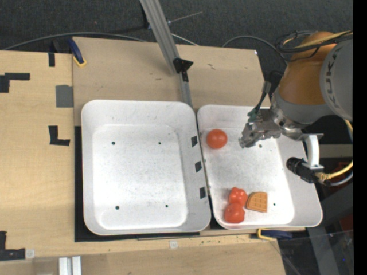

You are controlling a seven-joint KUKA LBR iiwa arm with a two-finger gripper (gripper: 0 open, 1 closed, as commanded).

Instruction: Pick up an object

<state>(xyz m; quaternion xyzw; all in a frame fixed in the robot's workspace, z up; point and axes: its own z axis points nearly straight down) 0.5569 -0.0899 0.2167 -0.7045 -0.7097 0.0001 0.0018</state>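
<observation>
Over the right bin [298,213], the gripper [248,140] is hanging above the bin's upper middle, and I cannot tell how it is set from this angle. Just to its left, a round orange-red ball [216,138] is sitting apart from it, near the bin's inner wall. Down at the near end, a red pepper-like toy [235,205] is lying touching a small waffle-patterned orange piece [257,202]. Beside all this, the left bin [92,171] is sitting on the bench.
</observation>
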